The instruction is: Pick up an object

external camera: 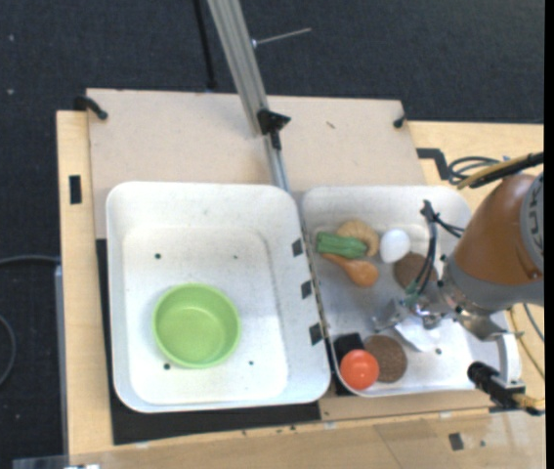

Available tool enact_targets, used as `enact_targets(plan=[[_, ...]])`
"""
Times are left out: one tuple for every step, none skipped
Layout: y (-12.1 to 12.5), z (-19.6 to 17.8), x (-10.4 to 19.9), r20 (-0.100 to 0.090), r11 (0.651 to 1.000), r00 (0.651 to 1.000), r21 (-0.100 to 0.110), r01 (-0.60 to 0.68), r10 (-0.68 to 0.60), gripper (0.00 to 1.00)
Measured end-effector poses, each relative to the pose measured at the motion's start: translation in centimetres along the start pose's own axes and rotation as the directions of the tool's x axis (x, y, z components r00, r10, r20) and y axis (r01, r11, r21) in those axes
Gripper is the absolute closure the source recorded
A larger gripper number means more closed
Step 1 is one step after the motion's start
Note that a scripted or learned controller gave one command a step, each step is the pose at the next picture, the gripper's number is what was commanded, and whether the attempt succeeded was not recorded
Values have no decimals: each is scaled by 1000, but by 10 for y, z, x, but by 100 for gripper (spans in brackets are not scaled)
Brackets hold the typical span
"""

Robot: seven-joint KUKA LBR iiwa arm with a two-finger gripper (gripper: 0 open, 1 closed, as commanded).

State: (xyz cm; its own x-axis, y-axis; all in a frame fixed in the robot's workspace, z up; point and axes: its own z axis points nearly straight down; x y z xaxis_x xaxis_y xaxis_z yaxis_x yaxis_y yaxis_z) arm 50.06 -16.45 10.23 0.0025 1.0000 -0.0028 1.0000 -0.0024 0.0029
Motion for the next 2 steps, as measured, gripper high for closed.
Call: enact_targets(plan=[[2, -13, -2, 3, 1000, 1000, -9, -4, 4, 100], [9, -74, -11, 1, 1000, 1000, -6, 5, -5, 100]])
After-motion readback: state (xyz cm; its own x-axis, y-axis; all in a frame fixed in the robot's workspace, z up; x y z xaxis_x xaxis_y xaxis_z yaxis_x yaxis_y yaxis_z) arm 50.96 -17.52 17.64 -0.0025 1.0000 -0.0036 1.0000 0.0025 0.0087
